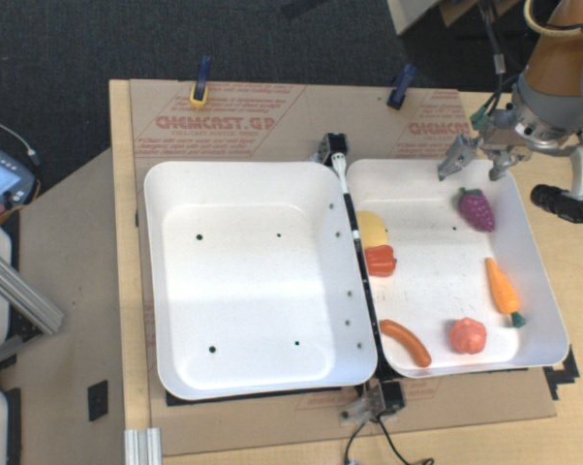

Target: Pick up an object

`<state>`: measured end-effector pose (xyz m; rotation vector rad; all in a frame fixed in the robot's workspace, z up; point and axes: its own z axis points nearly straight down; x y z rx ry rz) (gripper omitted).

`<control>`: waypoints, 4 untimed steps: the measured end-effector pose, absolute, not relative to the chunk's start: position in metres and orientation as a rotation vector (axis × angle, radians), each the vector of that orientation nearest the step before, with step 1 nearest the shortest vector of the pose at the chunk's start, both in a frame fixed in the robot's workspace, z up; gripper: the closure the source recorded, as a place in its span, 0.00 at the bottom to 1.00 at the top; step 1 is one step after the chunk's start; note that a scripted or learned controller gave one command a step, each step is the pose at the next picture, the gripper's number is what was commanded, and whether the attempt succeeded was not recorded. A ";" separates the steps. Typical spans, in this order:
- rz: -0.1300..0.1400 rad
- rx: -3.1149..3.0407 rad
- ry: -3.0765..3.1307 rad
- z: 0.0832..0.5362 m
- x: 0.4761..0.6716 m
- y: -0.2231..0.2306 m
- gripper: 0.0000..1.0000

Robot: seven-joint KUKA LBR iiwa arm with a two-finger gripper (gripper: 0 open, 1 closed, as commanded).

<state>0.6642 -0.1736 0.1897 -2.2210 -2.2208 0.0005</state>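
My gripper (478, 161) hangs over the far edge of the right bin (422, 216), its two grey fingers spread open with nothing between them. A purple bunch of grapes (475, 209) lies just below and in front of it. Along the bin's left wall sit a yellow piece (371, 228) and a red pepper (380, 261). An orange carrot (502, 288) lies by the right wall. A red tomato-like fruit (469, 335) and an orange sausage (405, 342) rest near the front edge.
The left bin (243, 279) stands beside the right one, joined by a black divider strip (351, 231). Both rest on a cardboard sheet (272, 114) held by a yellow clamp (200, 89) and a blue clamp (402, 83).
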 end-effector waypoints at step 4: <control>-0.010 -2.220 -2.235 0.372 0.668 -0.168 1.00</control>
